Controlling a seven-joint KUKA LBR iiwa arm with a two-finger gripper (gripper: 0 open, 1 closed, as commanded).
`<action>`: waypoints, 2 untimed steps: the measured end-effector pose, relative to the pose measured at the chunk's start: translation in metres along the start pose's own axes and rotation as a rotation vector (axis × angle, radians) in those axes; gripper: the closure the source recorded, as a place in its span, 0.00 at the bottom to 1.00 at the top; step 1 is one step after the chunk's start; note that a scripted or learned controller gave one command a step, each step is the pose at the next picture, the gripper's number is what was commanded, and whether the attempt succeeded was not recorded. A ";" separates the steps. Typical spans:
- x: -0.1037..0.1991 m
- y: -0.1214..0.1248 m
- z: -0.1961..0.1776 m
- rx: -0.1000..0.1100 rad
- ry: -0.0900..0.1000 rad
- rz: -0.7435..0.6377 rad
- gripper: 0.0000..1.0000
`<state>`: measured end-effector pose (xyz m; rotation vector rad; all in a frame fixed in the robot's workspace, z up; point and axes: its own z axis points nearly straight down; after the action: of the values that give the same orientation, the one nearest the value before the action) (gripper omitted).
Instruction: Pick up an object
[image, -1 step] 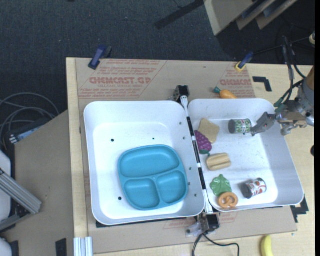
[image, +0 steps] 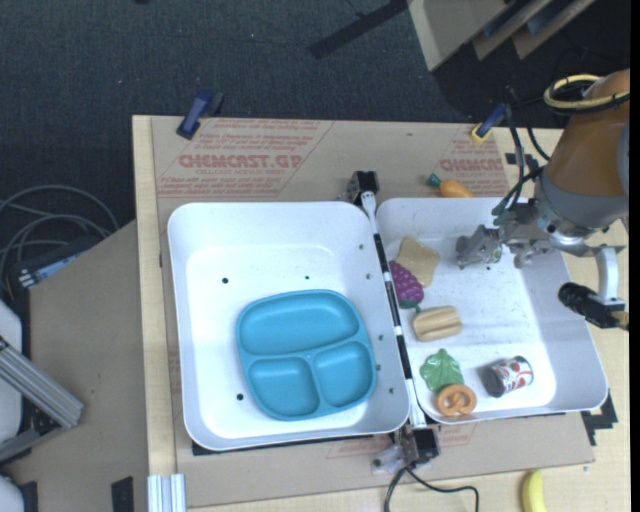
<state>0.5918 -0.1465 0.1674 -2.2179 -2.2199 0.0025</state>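
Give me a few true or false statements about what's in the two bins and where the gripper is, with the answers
1. The blue divided plate lies in the left bin. True.
2. The small can lies on the plate. False: it lies in the right bin.
3. The pretzel sits beside the green leafy piece. True.
4. The gripper is over the left bin. False: it is over the right bin.
5. The purple grapes are near the bins' divider. True.

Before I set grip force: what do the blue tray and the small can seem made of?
Blue tray: looks like moulded plastic, matte, one even colour with rounded compartment edges. Small can: probably metal or a plastic replica; dark end, red-and-white label, too small to tell.
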 end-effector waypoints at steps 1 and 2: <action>0.040 -0.011 0.064 -0.007 -0.007 0.004 0.00; 0.040 -0.113 0.084 -0.001 -0.001 0.002 0.00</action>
<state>0.4781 -0.1067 0.0838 -2.2210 -2.2187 0.0025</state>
